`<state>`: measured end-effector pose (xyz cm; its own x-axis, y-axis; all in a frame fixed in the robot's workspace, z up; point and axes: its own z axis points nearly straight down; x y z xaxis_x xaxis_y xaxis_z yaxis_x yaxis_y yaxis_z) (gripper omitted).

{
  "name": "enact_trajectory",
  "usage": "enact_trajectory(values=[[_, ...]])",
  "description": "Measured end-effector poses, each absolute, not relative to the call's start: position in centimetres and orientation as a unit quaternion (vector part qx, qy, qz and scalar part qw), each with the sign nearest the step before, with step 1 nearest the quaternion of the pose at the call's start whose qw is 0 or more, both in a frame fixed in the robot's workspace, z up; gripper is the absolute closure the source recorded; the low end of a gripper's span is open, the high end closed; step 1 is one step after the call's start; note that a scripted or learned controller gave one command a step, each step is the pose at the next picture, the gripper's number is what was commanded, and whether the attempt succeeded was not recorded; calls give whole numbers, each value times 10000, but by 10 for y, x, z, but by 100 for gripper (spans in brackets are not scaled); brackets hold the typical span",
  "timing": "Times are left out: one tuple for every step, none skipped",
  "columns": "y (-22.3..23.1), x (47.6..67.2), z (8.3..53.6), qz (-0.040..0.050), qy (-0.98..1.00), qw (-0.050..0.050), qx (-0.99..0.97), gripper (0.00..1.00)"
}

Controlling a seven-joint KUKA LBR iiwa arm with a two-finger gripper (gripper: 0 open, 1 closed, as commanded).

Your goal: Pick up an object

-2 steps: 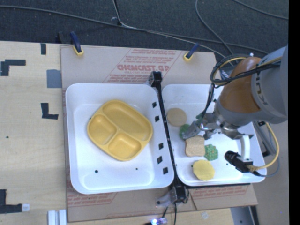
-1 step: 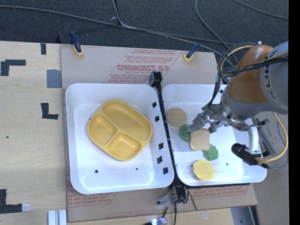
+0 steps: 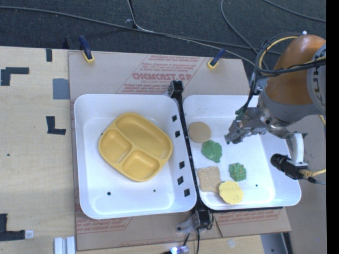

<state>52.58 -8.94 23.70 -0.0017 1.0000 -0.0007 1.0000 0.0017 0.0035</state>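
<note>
The gripper is hovering at two o'clock from the green leaf; its finger spread is unreadable.

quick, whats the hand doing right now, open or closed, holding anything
Hand: over the right bin, above the food pieces; open or closed cannot be told, and nothing is seen held in it.

The end effector hangs over the right bin, near a green leafy piece. A yellow divided tray lies in the left bin. Both bins sit on the surface.
</note>
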Motion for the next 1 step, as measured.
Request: enact_trajectory(values=[[-27, 542, 234, 1, 7098, -10, 7044, 100]])
